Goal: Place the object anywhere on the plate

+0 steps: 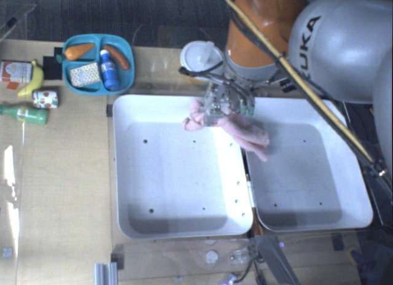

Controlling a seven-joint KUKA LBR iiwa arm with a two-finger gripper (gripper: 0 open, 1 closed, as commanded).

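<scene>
A limp pink cloth [242,133] hangs over the back of the bins, across the rim where the left bin [172,210] and the right bin [307,204] meet. My gripper [226,107] is right over its upper part and is shut on it, with one end bunched to the left of the fingers and the longer end trailing down to the right. The plate [126,62] is a blue sectioned dish on the bench beyond the left bin's far left corner, well to the left of the gripper. It holds a carrot, a blue bottle, a sausage and a cracker.
A white cup [199,56] stands behind the bins, just left of the wrist. On the bench left of the plate lie a banana [32,79], a small can [45,98], a green bottle [24,114] and a red-and-white box [15,71].
</scene>
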